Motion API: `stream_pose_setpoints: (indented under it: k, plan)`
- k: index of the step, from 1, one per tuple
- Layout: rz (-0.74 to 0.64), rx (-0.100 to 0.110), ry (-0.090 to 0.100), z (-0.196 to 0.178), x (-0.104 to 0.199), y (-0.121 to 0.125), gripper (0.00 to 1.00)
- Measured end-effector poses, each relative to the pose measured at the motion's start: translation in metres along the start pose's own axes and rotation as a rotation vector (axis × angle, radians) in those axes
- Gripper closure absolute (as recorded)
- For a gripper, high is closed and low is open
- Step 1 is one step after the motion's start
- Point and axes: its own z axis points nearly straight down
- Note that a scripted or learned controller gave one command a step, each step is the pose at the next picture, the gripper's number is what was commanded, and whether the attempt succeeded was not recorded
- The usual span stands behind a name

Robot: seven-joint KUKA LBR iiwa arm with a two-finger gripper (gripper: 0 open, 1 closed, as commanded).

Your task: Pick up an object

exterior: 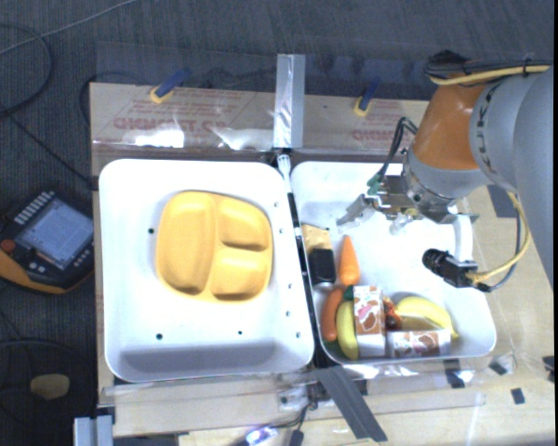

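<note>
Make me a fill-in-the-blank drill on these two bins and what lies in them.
1. The yellow sectioned tray lies in the ____ bin.
2. The orange carrot lies in the ____ bin.
3. The band above the wrist of the arm is ____.
4. The gripper hangs over the ____ bin.

Missing words: left; right; orange; right

Two shallow white plastic bins sit side by side on the counter: the left bin [121, 342] and the right bin [479, 328]. The left one holds one yellow plastic divided tray [214, 244] with three compartments. In the right one, toward six o'clock, lie two orange carrots [349, 260] [329, 316], one small black block [322, 265], two printed cartons [367, 309] [418, 344] and two yellow bananas [426, 312] [345, 331].
</note>
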Motion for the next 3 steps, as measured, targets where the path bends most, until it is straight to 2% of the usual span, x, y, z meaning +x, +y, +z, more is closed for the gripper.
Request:
stream_pose_setpoints:
  k: [1, 2, 3]
  plan:
    - [-0.075, -0.019, -0.010, 0.062, 0.006, -0.007, 0.00]
    - [-0.075, -0.017, -0.007, 0.054, 0.006, -0.007, 1.00]
    - [-0.052, -0.001, -0.004, -0.061, 0.040, 0.029, 1.00]
